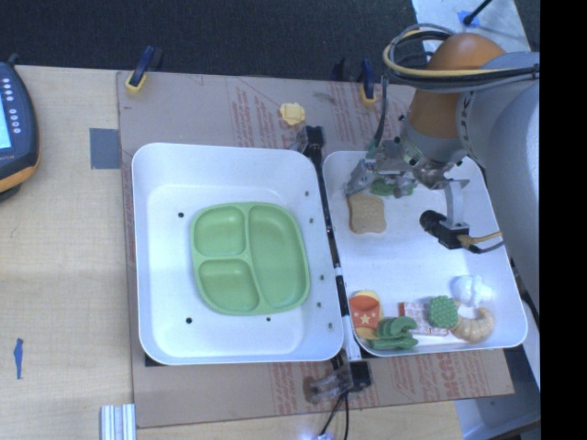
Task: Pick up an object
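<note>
We see the claw (390, 180) low at the right bin's (495, 246) far-left corner, just above the toast (367, 214). Claw state: cannot tell. Nothing visibly lifted; the pick remains undone.

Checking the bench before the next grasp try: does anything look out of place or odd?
One thing: a small yellow object lies on the cardboard beyond the left bin, outside both bins. The green divided plate sits slightly askew in that bin. The toys in the right bin look ordinary.
</note>
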Robot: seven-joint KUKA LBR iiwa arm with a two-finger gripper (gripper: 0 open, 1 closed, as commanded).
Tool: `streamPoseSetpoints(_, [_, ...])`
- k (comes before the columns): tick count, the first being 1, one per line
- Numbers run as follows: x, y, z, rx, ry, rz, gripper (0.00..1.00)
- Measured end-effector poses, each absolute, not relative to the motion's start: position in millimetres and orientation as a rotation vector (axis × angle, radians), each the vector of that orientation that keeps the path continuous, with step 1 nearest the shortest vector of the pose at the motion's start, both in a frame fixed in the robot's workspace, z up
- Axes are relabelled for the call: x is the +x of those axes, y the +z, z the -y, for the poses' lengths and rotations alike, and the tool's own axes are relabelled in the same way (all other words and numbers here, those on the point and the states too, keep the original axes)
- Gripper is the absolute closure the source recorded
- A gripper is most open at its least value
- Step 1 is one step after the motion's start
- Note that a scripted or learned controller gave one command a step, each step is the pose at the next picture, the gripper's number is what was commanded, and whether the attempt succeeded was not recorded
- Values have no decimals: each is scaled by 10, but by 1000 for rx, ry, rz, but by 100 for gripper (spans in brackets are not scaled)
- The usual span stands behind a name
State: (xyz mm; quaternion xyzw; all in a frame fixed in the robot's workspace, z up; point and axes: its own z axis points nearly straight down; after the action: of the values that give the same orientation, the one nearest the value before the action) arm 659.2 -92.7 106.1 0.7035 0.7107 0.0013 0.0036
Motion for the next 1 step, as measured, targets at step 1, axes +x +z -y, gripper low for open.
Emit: streamPoseSetpoints(1, [6560, 916, 945, 2217, -7, -2230, 0])
